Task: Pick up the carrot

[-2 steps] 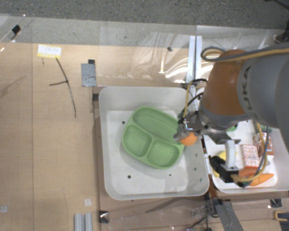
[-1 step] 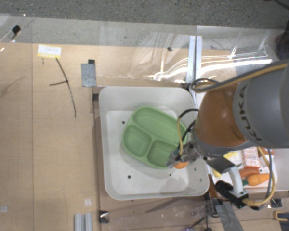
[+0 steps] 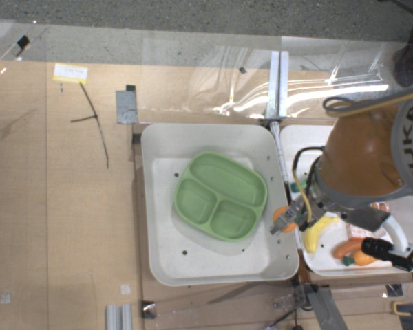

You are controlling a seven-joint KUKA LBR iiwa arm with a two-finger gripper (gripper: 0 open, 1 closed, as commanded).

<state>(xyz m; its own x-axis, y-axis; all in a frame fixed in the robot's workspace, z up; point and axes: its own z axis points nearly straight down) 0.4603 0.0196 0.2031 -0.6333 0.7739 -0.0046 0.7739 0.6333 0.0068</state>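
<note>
The gripper (image 3: 289,220) hangs over the wall between the bins with something orange at its tip, grasp unclear, while the carrot (image 3: 347,247) lies at its four o'clock in the right bin (image 3: 316,265), long axis roughly nine-to-three.

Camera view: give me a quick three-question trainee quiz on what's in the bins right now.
1. True or false: the green divided plate lies in the right bin.
2. How many compartments does the plate have? A) two B) three C) five
3. Fill in: the yellow banana lies in the ____ bin.

Key: 1 false, it lies in the left bin; 2 B; 3 right.
</note>
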